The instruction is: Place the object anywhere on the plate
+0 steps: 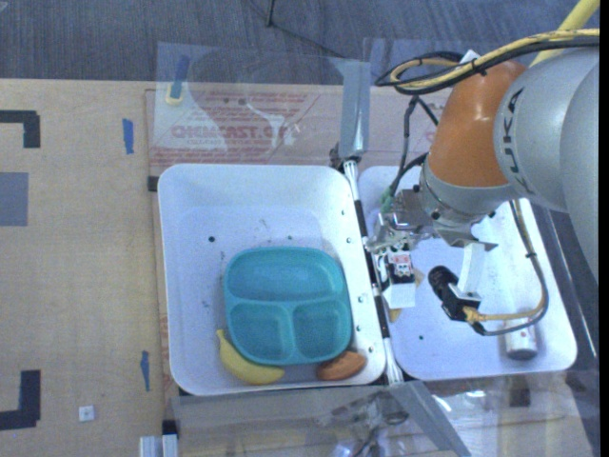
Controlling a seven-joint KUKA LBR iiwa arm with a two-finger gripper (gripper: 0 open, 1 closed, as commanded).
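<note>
The teal divided plate lies flat in the left bin, towards that bin's near edge. It has one long compartment across its far side and two smaller ones on its near side. None of the three compartments holds anything.

Two things lie just off the plate. A yellow banana curls round the plate's near-left corner, touching or almost touching the rim. A small orange object, rounded and hard to identify from here, sits against the plate's near-right corner. Both rest on the bin floor, pressed between the plate and the bin's near wall.

To the right of the plate, past the divider where the two bins meet, the end effector hangs low over the left edge of the right bin. It is a clutter of metal and small labels, and I cannot tell whether it is wide or narrow, nor see anything held in it. The grey arm, with its orange band, comes in from further right of the plate and covers much of that bin. A yellow cable loops beneath it to a small silver cylinder.

Beyond the plate's far side, a clear plastic sheet lies on the wooden counter.
</note>
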